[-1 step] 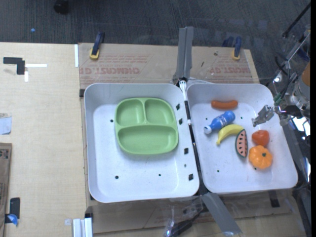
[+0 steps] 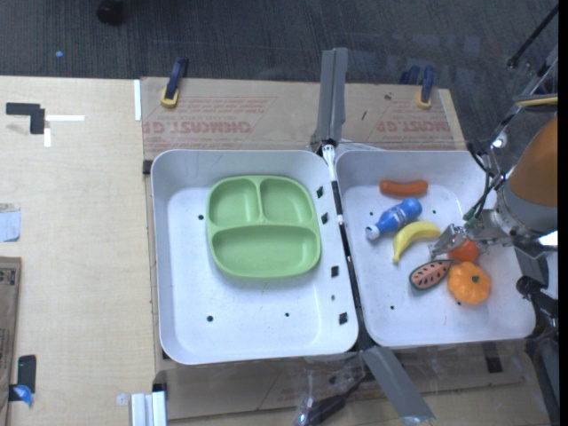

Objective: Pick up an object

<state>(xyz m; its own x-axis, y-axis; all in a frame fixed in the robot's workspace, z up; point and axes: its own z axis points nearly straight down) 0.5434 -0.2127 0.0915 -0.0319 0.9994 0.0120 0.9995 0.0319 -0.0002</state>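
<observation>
The right bin [image 2: 390, 322] holds several toys. A red-orange sausage [image 2: 404, 186] lies at the back, with a blue bottle [image 2: 395, 217] and a yellow banana [image 2: 415, 236] in front of it. Nearer the front lie a brown oval piece [image 2: 429, 274] and an orange pumpkin [image 2: 469, 283]. A small red-orange ball [image 2: 464, 250] sits just above the pumpkin. My gripper [image 2: 451, 238] is low in this bin, between the banana's right end and the ball, close to both. Nothing is visibly lifted.
The left bin [image 2: 177, 309] holds a green divided plate [image 2: 264, 226]. The arm's orange band [image 2: 540, 171] hangs over the right bin's right rim. Clamps and a metal bar stand along the back edge.
</observation>
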